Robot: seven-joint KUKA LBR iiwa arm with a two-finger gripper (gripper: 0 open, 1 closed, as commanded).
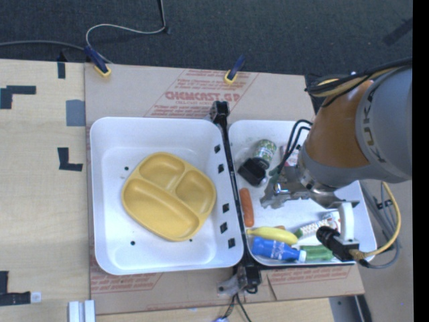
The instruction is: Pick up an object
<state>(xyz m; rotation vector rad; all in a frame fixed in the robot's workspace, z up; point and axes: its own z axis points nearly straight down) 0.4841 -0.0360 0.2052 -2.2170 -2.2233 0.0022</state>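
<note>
Camera view: gripper (276, 194) above, perhaps, black object (253, 171).

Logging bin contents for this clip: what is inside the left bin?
The left bin holds one yellow divided plate, lying flat near its middle. Whatever is beneath the plate is covered.

Grey arm (385, 123), orange band, yellow cable — possibly metal wrist

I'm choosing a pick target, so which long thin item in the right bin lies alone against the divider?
The orange hot dog, lying lengthwise along the divider. The yellow banana and blue bottle lie together along the bin's front edge.
</note>
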